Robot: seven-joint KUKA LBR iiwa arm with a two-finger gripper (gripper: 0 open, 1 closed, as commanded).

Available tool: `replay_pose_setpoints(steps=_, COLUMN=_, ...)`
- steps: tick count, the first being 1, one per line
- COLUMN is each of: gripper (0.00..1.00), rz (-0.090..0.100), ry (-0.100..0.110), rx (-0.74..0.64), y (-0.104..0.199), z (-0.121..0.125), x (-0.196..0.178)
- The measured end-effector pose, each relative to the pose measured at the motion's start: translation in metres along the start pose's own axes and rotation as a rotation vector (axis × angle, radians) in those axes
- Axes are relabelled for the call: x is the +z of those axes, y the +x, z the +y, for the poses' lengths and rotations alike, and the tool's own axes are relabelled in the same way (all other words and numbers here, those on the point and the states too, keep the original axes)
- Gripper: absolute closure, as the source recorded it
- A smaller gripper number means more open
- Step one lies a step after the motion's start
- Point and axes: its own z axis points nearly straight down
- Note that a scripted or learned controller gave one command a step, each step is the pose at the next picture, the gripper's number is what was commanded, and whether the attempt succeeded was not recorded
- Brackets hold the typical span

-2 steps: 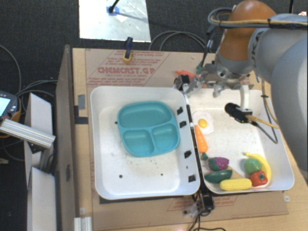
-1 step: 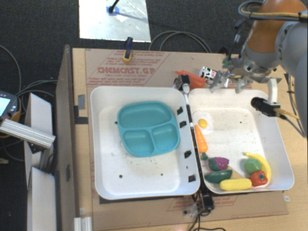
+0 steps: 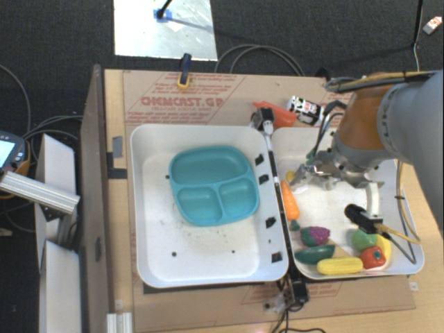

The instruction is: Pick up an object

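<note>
While the gripper (image 3: 326,172) hangs over the right bin (image 3: 399,272), jaw state impossible to tell, the orange carrot (image 3: 289,198) lies just left of it, lengthwise along the bin's left wall.

One fixed camera above the bench, looking down at a slant, far enough to take in both shallow white plastic bins, left bin (image 3: 149,207) and right bin (image 3: 402,255), brown cardboard-topped bench (image 3: 208,96) running far, grey arm with orange band (image 3: 388,116) entering from the right
</note>
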Motion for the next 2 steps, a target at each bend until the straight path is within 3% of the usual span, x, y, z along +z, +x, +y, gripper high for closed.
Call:
replay_pose_setpoints(steps=1, gripper=0.00, rz=-0.005, ry=-0.024, rx=-0.006, y=-0.042, z=0.072, x=-0.001)
replay_pose_setpoints(steps=2, gripper=0.00, rz=-0.007, ry=-0.024, rx=0.000, y=-0.115, z=0.068, x=-0.130)
